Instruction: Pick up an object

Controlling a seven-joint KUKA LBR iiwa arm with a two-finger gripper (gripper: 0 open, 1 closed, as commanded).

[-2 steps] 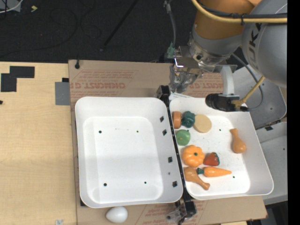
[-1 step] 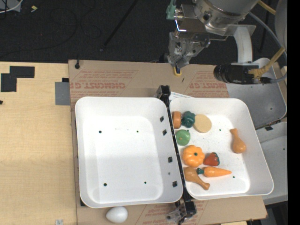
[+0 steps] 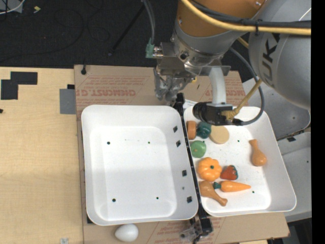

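Observation:
My gripper (image 3: 170, 91) hangs over the far edge of the bench, just behind the wall where the two bins meet, and nothing shows in it. The right bin (image 3: 277, 194) holds several toy foods. Among them are an orange pumpkin (image 3: 209, 168), a green round fruit (image 3: 197, 148), a teal piece (image 3: 204, 130), a beige disc (image 3: 220, 134) and a brown-orange cylinder (image 3: 191, 130). There are also a carrot (image 3: 235, 187), a red piece (image 3: 229, 172) and two tan drumstick shapes (image 3: 258, 154) (image 3: 212, 192). The nearest pieces lie a short way in front of the gripper and to its right.
The left bin (image 3: 94, 136) sits beside the right one, with black clips along their shared wall (image 3: 184, 156). A white egg (image 3: 126, 232) lies on the bench in front of the left bin. The arm's large grey and orange body (image 3: 238, 14) looms over the far right.

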